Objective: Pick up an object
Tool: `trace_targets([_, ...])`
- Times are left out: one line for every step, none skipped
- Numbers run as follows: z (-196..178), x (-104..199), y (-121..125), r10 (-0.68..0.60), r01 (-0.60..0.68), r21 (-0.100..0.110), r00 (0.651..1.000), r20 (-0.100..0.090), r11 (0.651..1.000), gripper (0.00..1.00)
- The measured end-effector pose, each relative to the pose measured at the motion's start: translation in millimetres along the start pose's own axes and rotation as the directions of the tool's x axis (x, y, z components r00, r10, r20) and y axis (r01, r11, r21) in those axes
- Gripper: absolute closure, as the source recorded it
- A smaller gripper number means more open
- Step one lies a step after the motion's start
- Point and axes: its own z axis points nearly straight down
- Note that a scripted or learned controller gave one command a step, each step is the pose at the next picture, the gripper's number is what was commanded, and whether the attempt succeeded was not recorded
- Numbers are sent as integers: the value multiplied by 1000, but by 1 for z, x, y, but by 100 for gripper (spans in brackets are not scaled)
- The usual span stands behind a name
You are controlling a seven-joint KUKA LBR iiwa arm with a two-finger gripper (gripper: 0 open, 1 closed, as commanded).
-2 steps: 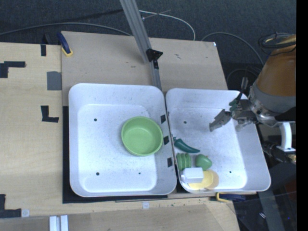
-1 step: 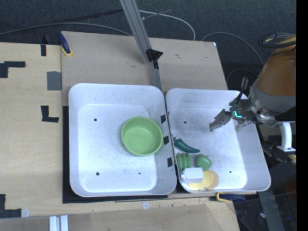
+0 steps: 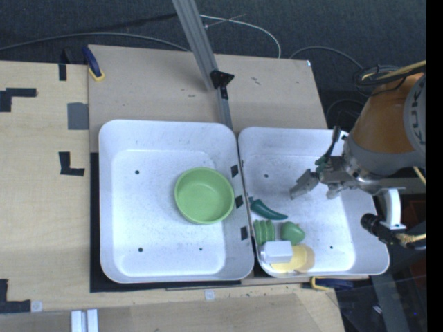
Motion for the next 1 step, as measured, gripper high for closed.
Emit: trace_targets([46, -2, -8, 1, -1, 1, 1000, 0, 1000, 0])
